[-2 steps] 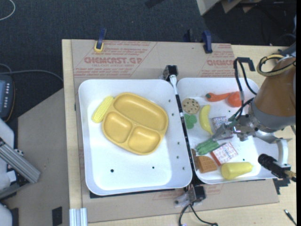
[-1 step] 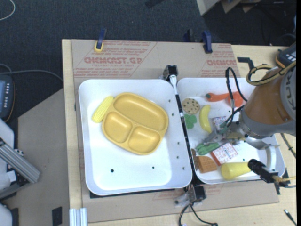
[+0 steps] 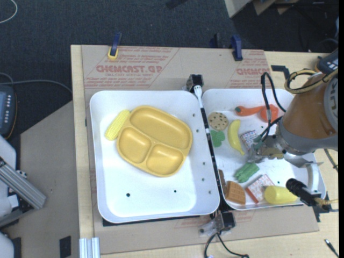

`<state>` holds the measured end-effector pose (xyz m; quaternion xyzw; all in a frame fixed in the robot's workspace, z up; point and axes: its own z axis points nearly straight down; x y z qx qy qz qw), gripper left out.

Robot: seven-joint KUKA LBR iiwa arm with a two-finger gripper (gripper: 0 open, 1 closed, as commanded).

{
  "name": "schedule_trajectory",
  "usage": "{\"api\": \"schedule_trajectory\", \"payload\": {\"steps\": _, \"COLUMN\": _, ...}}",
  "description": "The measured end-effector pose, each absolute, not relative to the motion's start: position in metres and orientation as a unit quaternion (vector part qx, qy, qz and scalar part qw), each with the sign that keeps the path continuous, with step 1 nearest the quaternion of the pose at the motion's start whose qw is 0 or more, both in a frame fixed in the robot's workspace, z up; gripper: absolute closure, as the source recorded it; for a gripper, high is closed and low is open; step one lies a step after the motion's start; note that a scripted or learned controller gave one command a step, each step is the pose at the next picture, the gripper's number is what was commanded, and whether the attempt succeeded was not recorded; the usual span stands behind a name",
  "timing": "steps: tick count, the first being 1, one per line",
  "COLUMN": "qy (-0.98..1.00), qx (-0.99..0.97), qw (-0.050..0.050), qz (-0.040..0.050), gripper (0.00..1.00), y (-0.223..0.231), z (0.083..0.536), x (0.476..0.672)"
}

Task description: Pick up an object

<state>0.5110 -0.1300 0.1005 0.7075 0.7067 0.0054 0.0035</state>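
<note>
Nearest the camera, along the front edge of the right bin (image 3: 317,184), lie a brown waffle-like piece (image 3: 235,193), a red-and-white packet (image 3: 259,185) and a yellow toy lemon (image 3: 279,194). Just behind them a green toy vegetable (image 3: 246,172) lies on the bin floor. The gripper (image 3: 258,152) hangs directly above and behind this green piece, close to it; nothing is seen between its jaws, and how far they stand apart cannot be made out. Further back are a yellow banana (image 3: 235,135), a green block (image 3: 217,138), a chocolate-chip cookie (image 3: 218,121) and an orange carrot (image 3: 258,111). The left bin (image 3: 161,203) holds a yellow divided plate (image 3: 154,140), with a corn cob (image 3: 117,124) touching its left edge.
</note>
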Motion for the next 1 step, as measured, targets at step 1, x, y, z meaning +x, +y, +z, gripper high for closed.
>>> {"api": "schedule_trajectory", "payload": {"steps": 1, "qy": 0.707, "qx": 0.707, "qw": 0.002, "qz": 0.0007, "gripper": 1.0, "y": -0.129, "z": 0.143, "x": 0.5093}}
